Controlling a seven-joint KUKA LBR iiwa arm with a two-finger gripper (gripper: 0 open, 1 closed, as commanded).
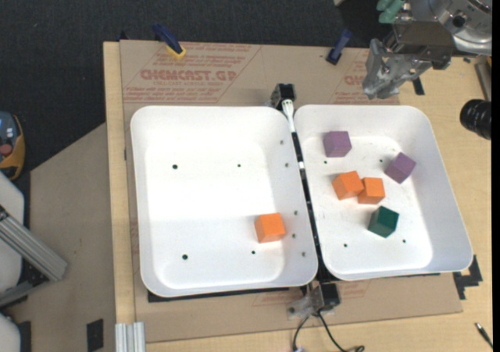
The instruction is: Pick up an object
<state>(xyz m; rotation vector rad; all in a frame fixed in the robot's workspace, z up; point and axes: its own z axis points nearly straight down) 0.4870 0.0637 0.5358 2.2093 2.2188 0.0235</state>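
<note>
The brown board (195, 69) under the bins reads "CHEMCAST GP".

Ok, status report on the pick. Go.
Gripper above the right bin's far rim, holding nothing visible. Five blocks in right bin; orange pair touching. One orange block in left bin. No obstruction seen.

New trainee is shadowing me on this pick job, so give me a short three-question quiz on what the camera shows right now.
1. How many blocks lie in the right bin?
2. True or false: the orange block in the left bin touches a purple block.
3. Which block in the right bin lies nearest the camera view's bottom edge: A) a purple block, B) the green block, C) an orange block?

Key
1. Five: two purple, two orange, one green.
2. False; it lies alone there.
3. B. The claw hangs above the cardboard beyond that bin's far rim.
</note>
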